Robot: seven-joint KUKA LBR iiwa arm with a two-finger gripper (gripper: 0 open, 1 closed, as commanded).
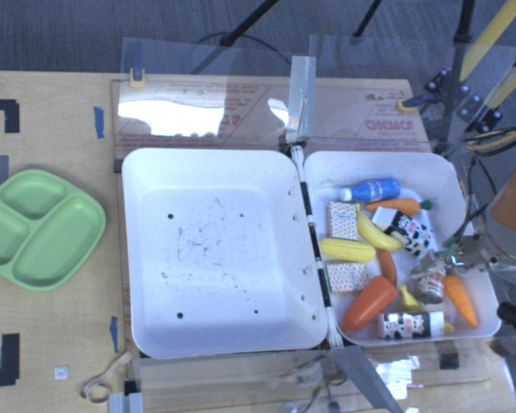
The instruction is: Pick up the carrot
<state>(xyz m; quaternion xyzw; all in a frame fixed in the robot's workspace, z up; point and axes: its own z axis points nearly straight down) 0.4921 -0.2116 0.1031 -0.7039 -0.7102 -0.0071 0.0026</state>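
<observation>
An orange carrot (461,300) with a green top lies in the right bin (454,175), close to its right wall and near the front. A second, slimmer carrot (399,205) lies further back, beside a blue bottle (371,190). The arm reaches in from the right edge, its orange band (509,206) showing there. My gripper (469,256) hovers low over the bin's right rim, just behind the near carrot's green end. Its tip is lost among cables and clutter.
The right bin is crowded: a banana (377,231), corn cob (347,249), orange pepper (369,304), small tin (429,286), cow-patterned cartons (410,323), wafer blocks (344,219). The left bin (155,179) stands beside it. A green divided plate (39,228) lies at far left.
</observation>
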